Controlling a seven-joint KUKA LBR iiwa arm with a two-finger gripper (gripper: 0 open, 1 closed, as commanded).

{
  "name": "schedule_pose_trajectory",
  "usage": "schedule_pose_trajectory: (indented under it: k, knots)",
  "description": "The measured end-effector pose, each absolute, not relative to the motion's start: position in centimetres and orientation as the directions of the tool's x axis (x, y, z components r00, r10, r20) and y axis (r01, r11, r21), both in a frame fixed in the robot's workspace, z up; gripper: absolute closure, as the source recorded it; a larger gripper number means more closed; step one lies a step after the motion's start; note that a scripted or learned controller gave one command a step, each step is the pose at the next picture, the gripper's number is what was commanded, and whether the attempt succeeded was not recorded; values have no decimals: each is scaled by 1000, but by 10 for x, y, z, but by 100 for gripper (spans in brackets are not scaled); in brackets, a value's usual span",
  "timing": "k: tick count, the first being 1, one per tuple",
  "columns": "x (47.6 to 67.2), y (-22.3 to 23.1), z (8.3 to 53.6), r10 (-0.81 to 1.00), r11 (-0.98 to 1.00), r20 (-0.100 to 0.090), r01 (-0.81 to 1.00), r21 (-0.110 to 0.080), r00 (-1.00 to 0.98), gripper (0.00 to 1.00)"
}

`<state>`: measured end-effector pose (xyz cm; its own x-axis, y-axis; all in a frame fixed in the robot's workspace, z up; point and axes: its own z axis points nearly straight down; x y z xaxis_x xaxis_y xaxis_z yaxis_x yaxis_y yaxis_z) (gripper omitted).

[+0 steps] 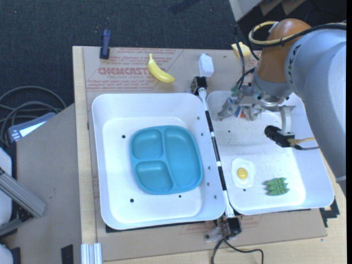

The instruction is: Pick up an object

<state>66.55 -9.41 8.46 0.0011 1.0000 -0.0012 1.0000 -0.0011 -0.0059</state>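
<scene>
My gripper hangs over the far end of the right bin, close to its back wall, with nothing visible in it. A toy fried egg lies at the near end of that bin, and a small green leafy piece sits to its right. Both are well in front of the gripper. In the left bin rests a blue divided plate.
On the bench behind the bins lie a yellow banana, a small white object, a blue object and a yellow piece. The grey arm covers the right bin's far right side.
</scene>
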Motion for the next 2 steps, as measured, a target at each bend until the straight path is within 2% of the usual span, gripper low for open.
schedule_pose_trajectory:
  k: [2]
  knots:
    - [665,-99,84,1000,-1,0,1000,-6,1,0]
